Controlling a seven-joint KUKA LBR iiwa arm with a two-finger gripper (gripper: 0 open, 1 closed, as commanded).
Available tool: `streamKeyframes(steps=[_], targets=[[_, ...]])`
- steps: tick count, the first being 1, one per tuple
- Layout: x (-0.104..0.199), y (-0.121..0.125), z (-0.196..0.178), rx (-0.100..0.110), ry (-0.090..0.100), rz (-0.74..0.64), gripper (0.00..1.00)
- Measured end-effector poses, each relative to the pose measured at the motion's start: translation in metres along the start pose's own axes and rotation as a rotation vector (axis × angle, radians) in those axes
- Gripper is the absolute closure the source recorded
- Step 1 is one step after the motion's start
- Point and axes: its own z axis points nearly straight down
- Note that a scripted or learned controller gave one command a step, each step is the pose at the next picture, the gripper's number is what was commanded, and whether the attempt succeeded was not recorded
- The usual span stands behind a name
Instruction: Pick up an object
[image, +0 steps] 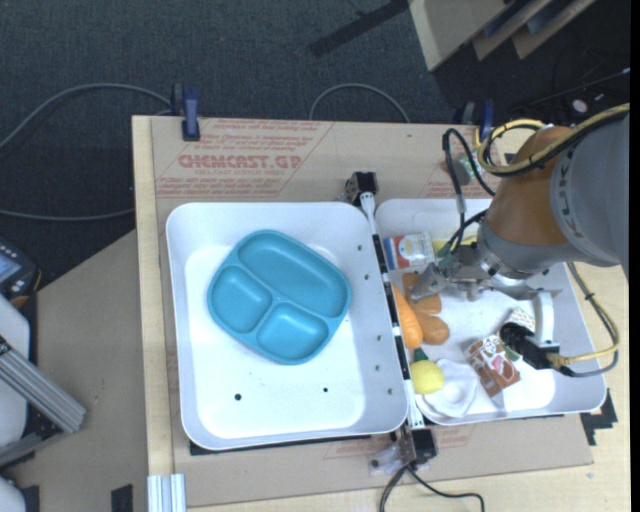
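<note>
Camera view: one look down on the bench, two white bins side by side, the arm (560, 190) coming in from the right.
Left bin (200, 400): it carries a blue divided plate (278, 295), sitting slightly far of centre and well apart from the action.
Right bin (575, 395): this is where the pickable clutter lies, which is why the arm is bent over it.
Gripper (437, 280): low over the left part of the right bin, just at the far end of the orange carrot (408, 318). How wide it stands, I cannot tell, and I see nothing held in it.
Likely target: the carrot, lying along the bin's left wall with a brownish piece (432, 325) touching its right side. My guess, from the tool's position.
Other candidates: a yellow lemon (427, 376) near the bin's near-left corner, a white cup (455, 392) just right of it, a red-brown packet (494, 362) further right, and a small carton (412, 247) on the far side.
Risk: the crowding by the wall leaves little room, so a grab could slip.
</note>
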Motion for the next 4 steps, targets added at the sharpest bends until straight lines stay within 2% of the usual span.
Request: streamKeyframes(steps=[1,2,3,4], targets=[[-0.003,-0.002,0.011,0.004,0.001,0.000,0.00],[-0.002,-0.001,-0.001,0.000,0.001,-0.001,1.00],[-0.002,-0.001,0.000,0.001,0.001,-0.001,0.00],[-0.002,-0.023,0.010,0.003,-0.001,0.000,0.00]])
